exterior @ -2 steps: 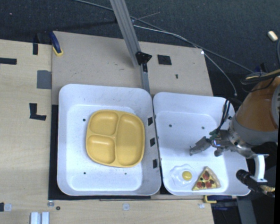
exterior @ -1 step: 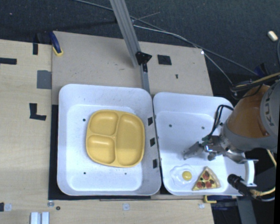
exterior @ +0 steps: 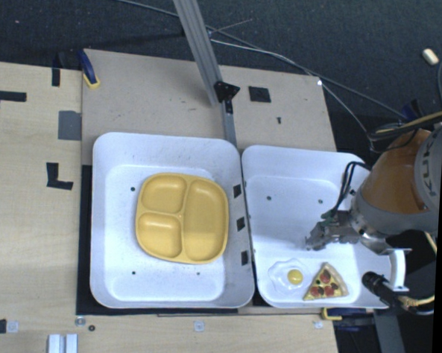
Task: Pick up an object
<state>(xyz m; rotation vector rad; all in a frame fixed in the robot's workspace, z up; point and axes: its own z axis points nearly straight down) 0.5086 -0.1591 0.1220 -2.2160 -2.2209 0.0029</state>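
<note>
A toy fried egg and a toy pizza slice lie side by side at the front of the right bin. My gripper hangs low over the right bin's floor, just behind and slightly above the two toys, apart from both. Nothing shows between its dark fingertips. The grey arm with its orange band comes in from the right edge.
A yellow three-compartment plate lies in the middle of the left bin. A metal pole slants down from the top to the gap between the bins. Cables cross the dark floor behind the bench.
</note>
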